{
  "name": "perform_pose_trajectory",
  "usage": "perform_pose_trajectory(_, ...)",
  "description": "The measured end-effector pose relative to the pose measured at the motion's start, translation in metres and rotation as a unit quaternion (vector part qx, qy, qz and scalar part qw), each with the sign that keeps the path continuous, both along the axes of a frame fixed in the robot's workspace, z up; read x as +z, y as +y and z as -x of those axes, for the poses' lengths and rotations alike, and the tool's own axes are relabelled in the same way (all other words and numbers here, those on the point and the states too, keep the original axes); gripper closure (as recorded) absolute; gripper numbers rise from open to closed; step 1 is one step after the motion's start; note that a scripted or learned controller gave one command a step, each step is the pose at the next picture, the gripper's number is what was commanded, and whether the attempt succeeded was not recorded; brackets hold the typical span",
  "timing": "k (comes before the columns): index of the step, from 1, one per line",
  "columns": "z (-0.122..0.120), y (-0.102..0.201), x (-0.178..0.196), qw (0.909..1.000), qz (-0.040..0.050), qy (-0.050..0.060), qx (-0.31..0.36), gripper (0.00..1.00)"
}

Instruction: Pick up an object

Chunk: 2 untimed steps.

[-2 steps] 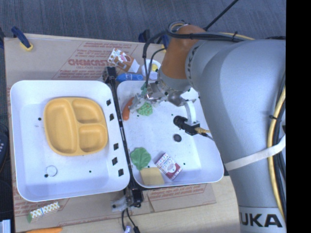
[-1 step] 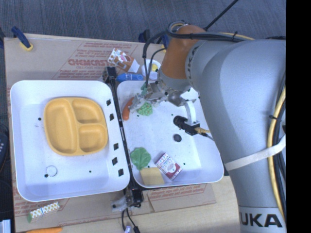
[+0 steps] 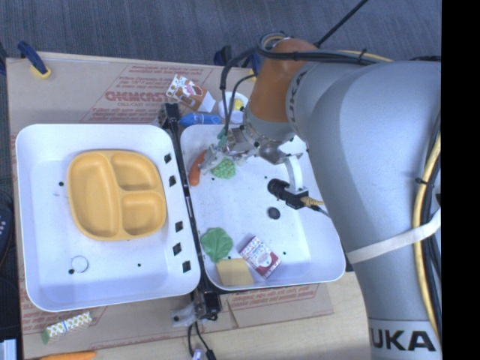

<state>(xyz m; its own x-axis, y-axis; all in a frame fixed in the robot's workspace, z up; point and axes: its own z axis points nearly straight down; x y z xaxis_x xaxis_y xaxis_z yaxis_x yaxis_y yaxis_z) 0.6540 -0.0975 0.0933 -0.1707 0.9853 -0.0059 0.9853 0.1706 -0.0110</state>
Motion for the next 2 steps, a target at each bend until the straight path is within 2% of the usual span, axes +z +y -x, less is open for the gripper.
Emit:
perform_pose_trajectory(1,0.0,0.0,0.0,1.0,0.0,0.0,0.0,0.0)
perform_pose_trajectory(2,-0.003,0.004,0.011,1.0,-0.0023,-0.004,0.002,1.0)
